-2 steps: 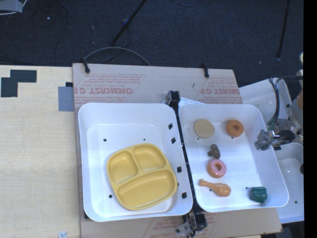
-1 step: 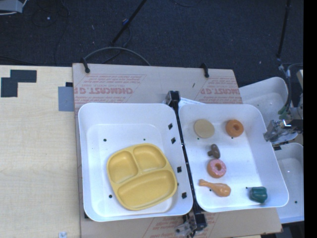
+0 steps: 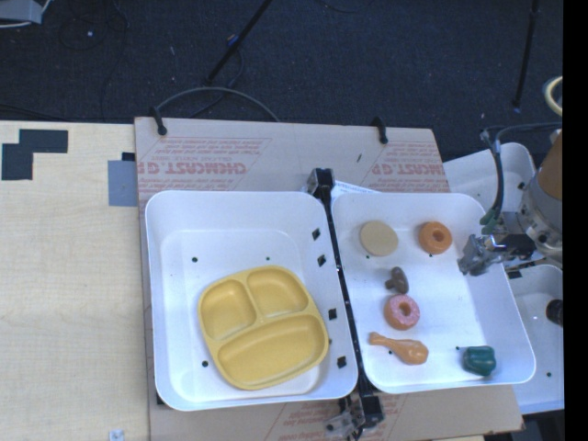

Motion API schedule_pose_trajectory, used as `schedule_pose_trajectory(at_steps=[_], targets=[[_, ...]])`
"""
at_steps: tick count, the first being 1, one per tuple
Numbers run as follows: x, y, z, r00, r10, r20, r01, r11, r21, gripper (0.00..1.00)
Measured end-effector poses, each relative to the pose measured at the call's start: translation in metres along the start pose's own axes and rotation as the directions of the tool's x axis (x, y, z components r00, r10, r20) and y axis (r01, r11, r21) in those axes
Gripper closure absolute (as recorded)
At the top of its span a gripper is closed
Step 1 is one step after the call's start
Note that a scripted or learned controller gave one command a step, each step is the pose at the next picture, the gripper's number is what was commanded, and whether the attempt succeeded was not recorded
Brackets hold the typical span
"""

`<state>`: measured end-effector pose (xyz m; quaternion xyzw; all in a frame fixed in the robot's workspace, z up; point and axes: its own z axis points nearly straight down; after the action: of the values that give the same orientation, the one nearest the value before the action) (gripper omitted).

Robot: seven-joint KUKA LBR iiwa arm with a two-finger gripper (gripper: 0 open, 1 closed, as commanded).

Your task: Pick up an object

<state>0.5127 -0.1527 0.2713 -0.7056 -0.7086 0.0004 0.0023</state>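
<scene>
grey claw [image 3: 480, 254] at right bin's [image 3: 514, 324] edge, grip state unclear, orange donut [image 3: 435, 237] nearest, pink donut [image 3: 401, 312] beyond

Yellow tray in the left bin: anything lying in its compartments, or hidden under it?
All three compartments of the yellow tray look bare. It lies flat on the left bin floor; anything beneath it is covered.

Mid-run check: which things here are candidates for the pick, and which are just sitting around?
In play, all in the right bin:
orange donut
pink donut
tan disc
small brown piece
orange drumstick-shaped toy
green item
gripper, at that bin's right rim

Lying about:
yellow divided tray in the left bin
cardboard sheet under both bins
</scene>
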Motion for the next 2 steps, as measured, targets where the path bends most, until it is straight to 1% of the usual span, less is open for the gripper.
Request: schedule_pose_trajectory(at_steps=[1,2], targets=[[0.054,-0.011,0.0,1.0,-0.001,0.0,0.001,1.0,0.0,1.0],[0.102,-0.012,0.019,1.0,0.001,0.001,-0.001,1.0,0.001,1.0]])
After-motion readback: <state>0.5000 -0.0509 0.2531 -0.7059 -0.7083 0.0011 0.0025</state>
